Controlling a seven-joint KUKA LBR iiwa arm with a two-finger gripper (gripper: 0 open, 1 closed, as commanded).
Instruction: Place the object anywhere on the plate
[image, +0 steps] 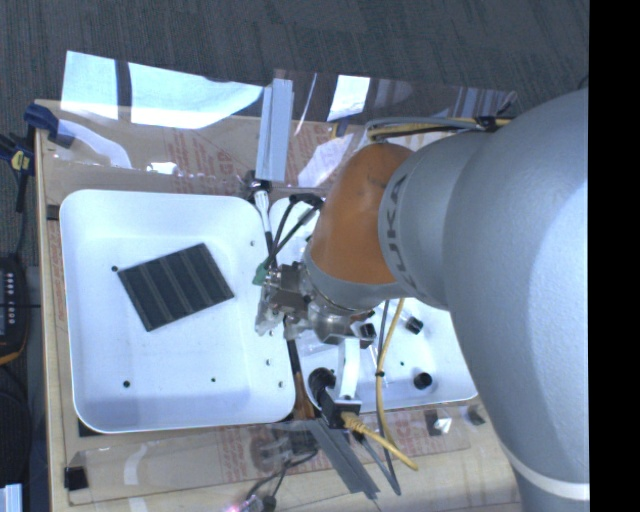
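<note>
Two white bins sit side by side on one pale wooden surface (60, 460) over dark grey carpet. The left bin (90, 330), left of the gripper, holds one dark ribbed plate (175, 285) lying flat and slanted, well apart from the gripper. The gripper (275, 310) hangs at this bin's right rim, beneath the grey and orange arm (470, 250); whether it is spread or pressed together cannot be told. The right bin (450, 385), right of the gripper and largely covered by the arm, shows one small dark round thing (422, 380), too small to identify.
</note>
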